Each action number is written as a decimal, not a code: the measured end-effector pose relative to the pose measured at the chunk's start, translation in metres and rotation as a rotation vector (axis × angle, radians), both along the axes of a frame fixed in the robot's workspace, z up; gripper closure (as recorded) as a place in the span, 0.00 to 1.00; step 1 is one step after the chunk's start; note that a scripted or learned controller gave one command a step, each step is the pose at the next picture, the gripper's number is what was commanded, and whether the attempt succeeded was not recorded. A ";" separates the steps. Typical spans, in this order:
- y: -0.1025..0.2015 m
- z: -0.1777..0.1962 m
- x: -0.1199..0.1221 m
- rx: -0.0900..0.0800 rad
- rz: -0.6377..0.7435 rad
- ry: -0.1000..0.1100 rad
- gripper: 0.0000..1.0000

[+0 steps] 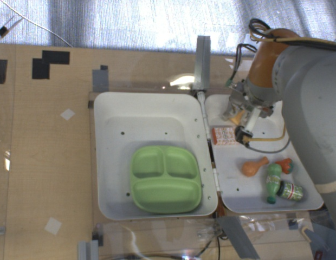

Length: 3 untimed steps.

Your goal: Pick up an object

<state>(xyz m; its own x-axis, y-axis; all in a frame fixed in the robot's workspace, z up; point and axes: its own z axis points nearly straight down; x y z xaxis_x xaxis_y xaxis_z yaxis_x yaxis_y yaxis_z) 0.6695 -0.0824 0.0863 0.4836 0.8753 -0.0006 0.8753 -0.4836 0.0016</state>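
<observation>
My gripper (239, 124) hangs low over the back left part of the right bin (233, 191), below the orange band of the wrist. A small red and white box (223, 136) lies flat just under and to the left of it, touching or nearly touching the gripper tip. Nearer the front of that bin lie an orange drumstick-shaped toy (254, 167), a small orange piece (287, 164) and a green bottle (280, 186) on its side. None of these is seen in the gripper.
A green divided plate (165, 177) fills the front of the left bin (116, 118). A raised divider (207, 140) separates the two bins. The grey arm covers the right bin's right side.
</observation>
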 end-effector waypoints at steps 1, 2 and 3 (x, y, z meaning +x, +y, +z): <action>0.001 0.000 -0.001 0.000 0.058 -0.001 1.00; 0.000 0.000 -0.002 0.001 0.171 0.003 1.00; 0.048 0.101 0.001 0.001 0.244 -0.006 1.00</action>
